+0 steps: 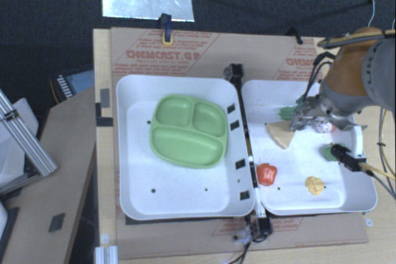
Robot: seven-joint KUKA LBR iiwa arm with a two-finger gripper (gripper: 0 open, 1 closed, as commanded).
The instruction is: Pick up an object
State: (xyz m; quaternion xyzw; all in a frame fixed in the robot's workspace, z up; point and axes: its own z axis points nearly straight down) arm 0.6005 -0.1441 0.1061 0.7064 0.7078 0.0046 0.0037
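Gripper [304, 115] was down in the right bin [359, 198] between the green item [287, 112] and tan wedge [280, 133], grip state unreadable, nothing visibly lifted, pick not done.

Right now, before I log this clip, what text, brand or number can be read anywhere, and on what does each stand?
"CHEMCAST GP" in red, on the brown board under the bins, above the left bin.
The same red print recurs on the board above the right bin, near; too cut off and blurred to read.
Faint red print on the board's front strip: unreadable.
Nothing readable on the green tray.
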